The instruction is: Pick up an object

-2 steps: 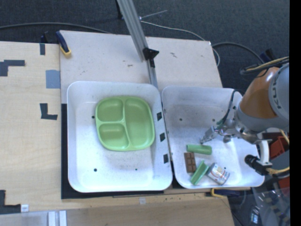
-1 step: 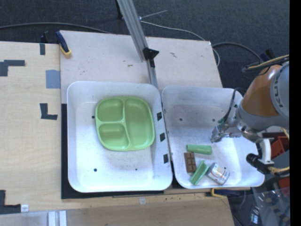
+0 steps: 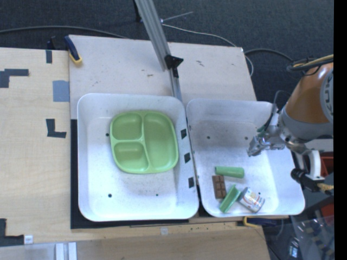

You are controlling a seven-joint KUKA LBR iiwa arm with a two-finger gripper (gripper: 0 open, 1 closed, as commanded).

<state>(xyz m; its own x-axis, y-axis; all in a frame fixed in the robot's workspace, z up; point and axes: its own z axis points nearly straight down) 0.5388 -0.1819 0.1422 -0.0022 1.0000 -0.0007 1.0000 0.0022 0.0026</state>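
In the right bin (image 3: 227,118) several small items lie near the front: a green cylinder (image 3: 229,171), a brown chocolate-like bar (image 3: 219,186), a green stick (image 3: 229,198) leaning across, and a silver can (image 3: 252,200). My gripper (image 3: 256,147) hangs over the right side of this bin, above and to the right of the green cylinder, with nothing visible between its fingers. The arm's orange band (image 3: 309,99) rises at the right edge.
The left bin (image 3: 92,161) holds a green divided plate (image 3: 144,141). A metal pole (image 3: 154,31) slants down from the top to the bins' shared rim. A blue and yellow clamp (image 3: 72,49) lies at the bench's back left.
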